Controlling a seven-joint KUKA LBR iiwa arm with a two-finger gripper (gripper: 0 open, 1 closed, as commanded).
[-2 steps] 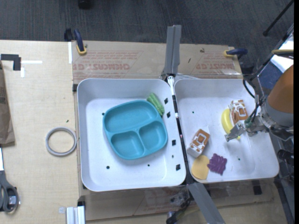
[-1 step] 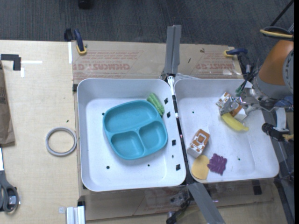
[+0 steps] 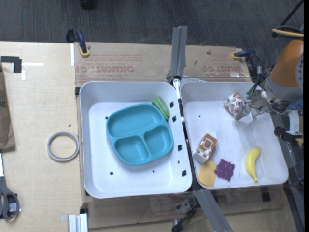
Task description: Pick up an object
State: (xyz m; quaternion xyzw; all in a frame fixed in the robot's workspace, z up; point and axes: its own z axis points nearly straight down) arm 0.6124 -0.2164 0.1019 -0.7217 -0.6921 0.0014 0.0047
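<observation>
My gripper (image 3: pixel 253 108) is at the far right of the right bin (image 3: pixel 270 180), below the arm's orange band (image 3: pixel 288 62). A small orange-and-white patterned box (image 3: pixel 234 105) sits tilted right against its left side, touching it or nearly so. Further down the same bin lie a second patterned carton (image 3: pixel 205 147), a flat orange-yellow piece (image 3: pixel 207 174), a purple bunch of grapes (image 3: pixel 224 169) and a yellow banana (image 3: pixel 252 164).
The left bin (image 3: pixel 91 144) holds a blue divided plate (image 3: pixel 139 134) with a green item (image 3: pixel 161 107) at its far right corner. A metal divider (image 3: pixel 179 52) stands between the bins. On the bench to the left lies a grey tape ring (image 3: pixel 63 146).
</observation>
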